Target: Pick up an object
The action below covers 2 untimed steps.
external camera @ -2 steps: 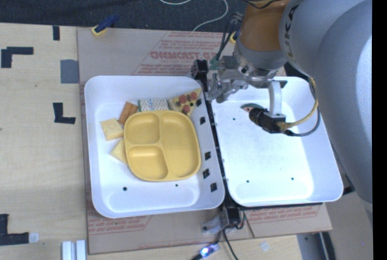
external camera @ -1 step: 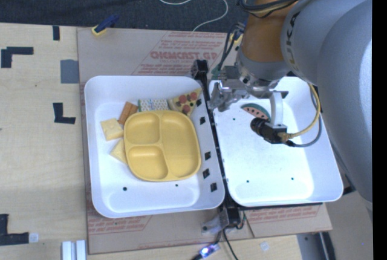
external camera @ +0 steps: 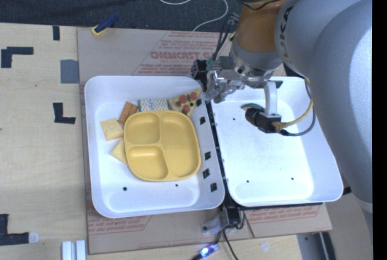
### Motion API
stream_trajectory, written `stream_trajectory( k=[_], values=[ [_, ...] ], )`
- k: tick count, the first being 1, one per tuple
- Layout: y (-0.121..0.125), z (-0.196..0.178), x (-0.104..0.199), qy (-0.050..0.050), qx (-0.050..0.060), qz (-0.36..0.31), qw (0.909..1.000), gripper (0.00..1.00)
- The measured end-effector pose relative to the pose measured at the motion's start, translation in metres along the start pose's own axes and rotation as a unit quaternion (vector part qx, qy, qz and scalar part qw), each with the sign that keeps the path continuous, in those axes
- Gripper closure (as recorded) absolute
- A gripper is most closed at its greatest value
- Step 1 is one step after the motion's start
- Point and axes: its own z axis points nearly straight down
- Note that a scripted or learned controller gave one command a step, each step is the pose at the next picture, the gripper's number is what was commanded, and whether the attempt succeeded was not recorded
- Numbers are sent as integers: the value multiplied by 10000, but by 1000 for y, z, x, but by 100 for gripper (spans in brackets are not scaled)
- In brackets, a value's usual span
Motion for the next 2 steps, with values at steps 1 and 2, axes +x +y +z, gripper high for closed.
stream_trajectory(
  k=[1,2],
  values=[
    [-6,10,-4,-8,12,7,10000,100],
    [-6,-9,-2,2,-2,3,10000,100]
  ],
)
